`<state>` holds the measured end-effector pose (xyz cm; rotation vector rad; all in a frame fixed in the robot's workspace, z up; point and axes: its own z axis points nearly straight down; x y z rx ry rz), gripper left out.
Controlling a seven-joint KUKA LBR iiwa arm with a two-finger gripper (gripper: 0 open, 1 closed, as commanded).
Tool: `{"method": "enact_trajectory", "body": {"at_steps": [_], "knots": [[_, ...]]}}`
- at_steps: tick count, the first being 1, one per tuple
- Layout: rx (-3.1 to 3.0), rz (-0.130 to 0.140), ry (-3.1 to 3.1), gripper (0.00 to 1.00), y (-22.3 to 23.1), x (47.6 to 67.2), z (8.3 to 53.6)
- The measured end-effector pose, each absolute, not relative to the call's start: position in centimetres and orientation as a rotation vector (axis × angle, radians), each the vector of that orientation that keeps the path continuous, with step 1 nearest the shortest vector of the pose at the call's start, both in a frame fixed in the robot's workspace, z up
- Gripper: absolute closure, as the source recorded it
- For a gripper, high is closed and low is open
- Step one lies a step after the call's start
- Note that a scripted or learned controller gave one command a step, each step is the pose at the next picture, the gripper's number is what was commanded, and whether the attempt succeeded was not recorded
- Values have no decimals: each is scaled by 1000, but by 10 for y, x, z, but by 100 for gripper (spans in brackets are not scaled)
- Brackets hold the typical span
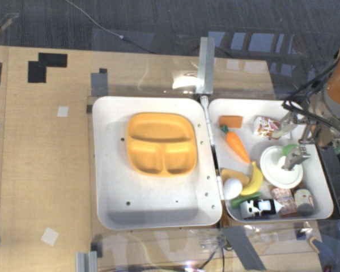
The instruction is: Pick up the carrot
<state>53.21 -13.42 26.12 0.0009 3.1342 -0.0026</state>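
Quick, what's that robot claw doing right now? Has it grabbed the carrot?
Gripper: over the white bowl, open or closed cannot be told.
Carrot: lying in the right bin, apart from the gripper, not held.

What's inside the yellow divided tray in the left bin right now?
The yellow divided tray in the left bin shows bare yellow in all three compartments, with no items visible. Whatever lies under the tray is covered. The carrot lies in the right bin.
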Motion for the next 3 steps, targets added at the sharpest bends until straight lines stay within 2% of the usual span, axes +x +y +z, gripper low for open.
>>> {"method": "enact_trajectory", "body": {"at_steps": [1,2,3], "knots": [[-225,5,3134,0,-85,564,157],[-156,-2,3124,0,-97,583,99],[-168,-3,3117,100,-95,586,110]]}}
